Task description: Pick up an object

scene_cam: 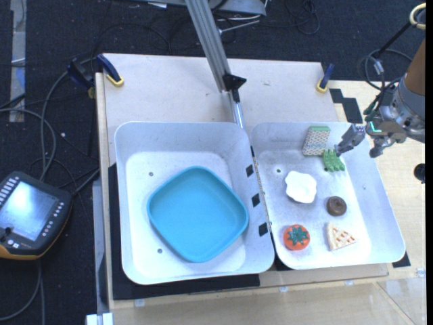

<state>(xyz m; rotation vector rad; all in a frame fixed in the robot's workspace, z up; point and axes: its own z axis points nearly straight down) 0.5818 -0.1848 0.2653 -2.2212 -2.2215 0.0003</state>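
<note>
The right bin (379, 202) holds several small items. These are a speckled square block (316, 140), a green leafy piece (333, 160), a white lump (301, 186), a brown ring (336, 206), a red tomato (296, 237) and a triangular lattice wedge (341, 237). My gripper (362, 143) hovers over the bin's upper right corner, just right of the square block and above the green piece. It is open, with nothing between its fingers.
A large blue square plate (196, 212) lies in the left bin (135, 147). A slanted metal pole (211, 36) rises from the back of the bench between the bins. A pendant with a screen (27, 212) sits on the floor at the left.
</note>
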